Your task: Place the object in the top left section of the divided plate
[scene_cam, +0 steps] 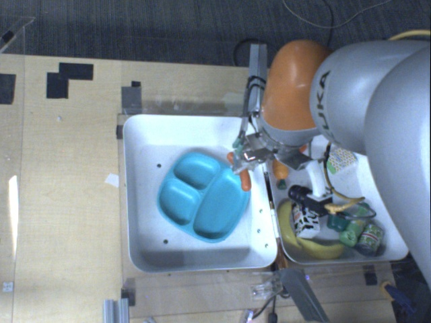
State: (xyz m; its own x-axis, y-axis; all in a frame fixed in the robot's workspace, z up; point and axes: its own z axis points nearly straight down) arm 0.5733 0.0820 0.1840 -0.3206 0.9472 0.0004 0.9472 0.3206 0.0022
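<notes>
Carrying a small orange object (244, 178), seemingly a carrot, the gripper (244, 161) hangs over the right rim of the blue divided plate (202, 197) in the left bin (141, 200); jaws appear narrow, pinching its upper end, though the grip is partly hidden. Judgement: shift left and slightly up-frame to centre over the top left section (197, 169), then lower before release so the object doesn't roll across a divider. Legible writing: partial "UKA" on the arm (377, 106); labels in the right bin (397, 247) unreadable.
</notes>
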